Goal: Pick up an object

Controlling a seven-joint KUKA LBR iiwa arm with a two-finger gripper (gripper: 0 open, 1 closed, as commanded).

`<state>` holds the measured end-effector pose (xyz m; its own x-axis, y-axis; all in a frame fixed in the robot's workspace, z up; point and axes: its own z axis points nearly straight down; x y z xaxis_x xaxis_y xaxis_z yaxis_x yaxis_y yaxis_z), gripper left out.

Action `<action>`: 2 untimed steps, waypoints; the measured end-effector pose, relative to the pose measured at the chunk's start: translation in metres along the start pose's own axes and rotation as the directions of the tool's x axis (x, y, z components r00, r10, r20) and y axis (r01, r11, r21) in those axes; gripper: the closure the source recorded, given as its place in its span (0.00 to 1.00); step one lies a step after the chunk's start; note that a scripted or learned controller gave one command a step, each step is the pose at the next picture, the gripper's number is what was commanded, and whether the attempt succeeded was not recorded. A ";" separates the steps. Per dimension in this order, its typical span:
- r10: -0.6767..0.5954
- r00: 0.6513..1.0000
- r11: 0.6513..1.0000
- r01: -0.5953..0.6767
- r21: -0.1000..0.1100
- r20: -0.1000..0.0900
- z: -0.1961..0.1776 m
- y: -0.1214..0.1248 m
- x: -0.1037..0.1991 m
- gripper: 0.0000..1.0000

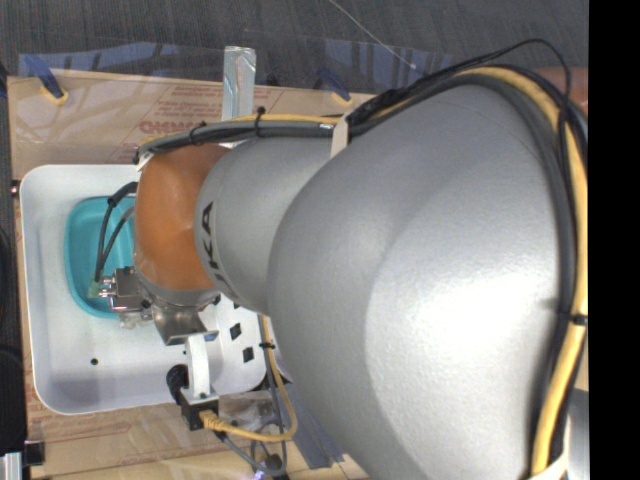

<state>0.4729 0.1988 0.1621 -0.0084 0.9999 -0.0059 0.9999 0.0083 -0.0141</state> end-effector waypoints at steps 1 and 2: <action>-0.002 1.000 1.000 0.001 -0.009 -0.005 0.071 0.003 -0.012 1.00; 0.000 1.000 1.000 0.000 -0.015 -0.008 -0.016 0.004 -0.006 1.00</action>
<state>0.4769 0.1927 0.1782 -0.0080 1.0000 0.0017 1.0000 0.0080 0.0009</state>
